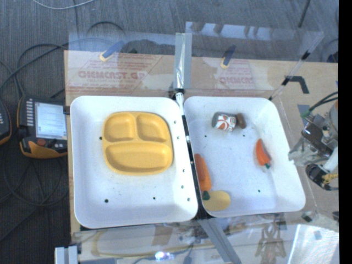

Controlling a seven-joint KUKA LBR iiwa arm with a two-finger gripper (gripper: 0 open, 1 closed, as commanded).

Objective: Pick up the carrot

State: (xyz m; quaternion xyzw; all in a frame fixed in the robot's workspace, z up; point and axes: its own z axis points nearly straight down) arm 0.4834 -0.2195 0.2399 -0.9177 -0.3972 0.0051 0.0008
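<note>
We log the left shallow white bin (88,202) holding a yellow three-compartment plastic tray (138,142). The right white bin (286,197) holds an orange carrot (202,172) along its left wall, a yellow rounded piece (218,201) just below, a small red-white can (224,121), and a second orange carrot (262,153) near the right wall. We cannot tell the jaws' state.

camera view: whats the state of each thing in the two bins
yellow tray: flat in left bin, right way up
carrot: lying along right bin's left wall
second carrot: lying near right wall
small can: on its side
yellow piece: resting by the first carrot's green end
</note>
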